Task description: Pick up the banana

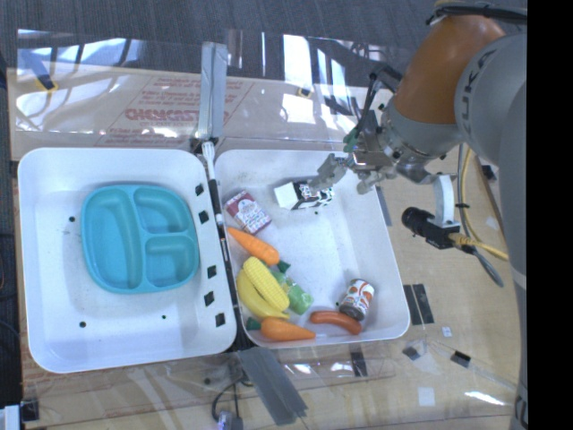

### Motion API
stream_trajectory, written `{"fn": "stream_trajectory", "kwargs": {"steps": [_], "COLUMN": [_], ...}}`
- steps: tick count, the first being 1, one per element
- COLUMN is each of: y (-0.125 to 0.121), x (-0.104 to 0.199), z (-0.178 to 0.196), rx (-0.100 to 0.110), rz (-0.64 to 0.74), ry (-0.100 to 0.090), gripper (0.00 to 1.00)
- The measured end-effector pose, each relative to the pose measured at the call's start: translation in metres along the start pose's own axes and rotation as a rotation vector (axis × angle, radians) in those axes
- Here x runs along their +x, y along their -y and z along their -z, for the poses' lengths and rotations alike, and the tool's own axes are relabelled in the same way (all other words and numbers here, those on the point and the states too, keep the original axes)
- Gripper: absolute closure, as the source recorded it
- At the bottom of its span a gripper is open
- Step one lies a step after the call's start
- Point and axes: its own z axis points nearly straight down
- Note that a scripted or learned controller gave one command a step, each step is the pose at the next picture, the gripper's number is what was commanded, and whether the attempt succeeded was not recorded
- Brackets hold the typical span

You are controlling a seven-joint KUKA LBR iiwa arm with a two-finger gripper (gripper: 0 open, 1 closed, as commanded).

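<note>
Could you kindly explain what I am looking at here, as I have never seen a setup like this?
This is one picture from a fixed camera looking down at a slant. The grey arm with an orange band is a robot reaching in from the right; its gripper hovers over the right bin, near a small black-and-white carton. That bin also holds the banana it should pick up, two carrots, a green vegetable, a sausage, a can and a red packet. The left bin holds a blue divided tray. I see nothing held.
</note>
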Motion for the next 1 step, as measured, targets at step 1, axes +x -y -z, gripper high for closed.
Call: {"fn": "stream_trajectory", "kwargs": {"steps": [1], "y": [0.0261], "x": [0.0570], "z": [-0.0827], "rx": [0.001], "rz": [-0.149], "ry": [0.000], "gripper": [0.00]}}
